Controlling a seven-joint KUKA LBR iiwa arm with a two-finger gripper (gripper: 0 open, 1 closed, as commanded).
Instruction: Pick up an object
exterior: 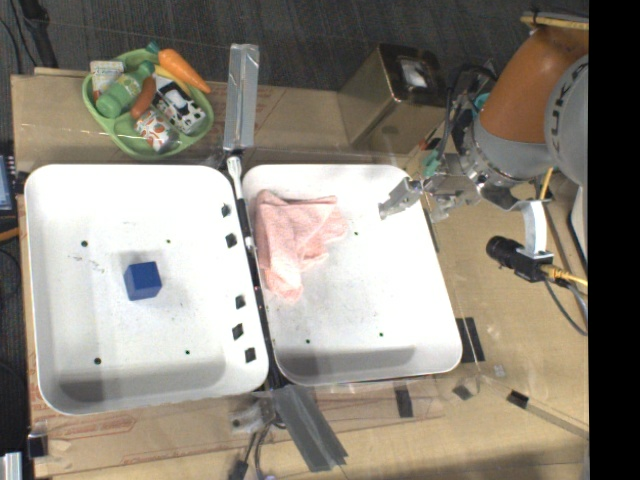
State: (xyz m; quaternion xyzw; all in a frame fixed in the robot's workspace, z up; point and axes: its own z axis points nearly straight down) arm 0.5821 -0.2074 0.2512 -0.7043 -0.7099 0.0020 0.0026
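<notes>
A small blue cube (143,279) sits on the floor of the left bin (60,368), a little left of its middle. A crumpled pink cloth (291,234) lies in the right bin (420,338), against its left wall. My gripper (398,199) hovers over the far right corner of the right bin, well to the right of the cloth and apart from it. Nothing shows between its fingers, and whether they stand apart is too small to tell.
A green bowl (110,133) of toy food stands behind the left bin. A tan box (385,93) sits behind the right bin. A grey metal bar (240,93) rises at the divider between the bins.
</notes>
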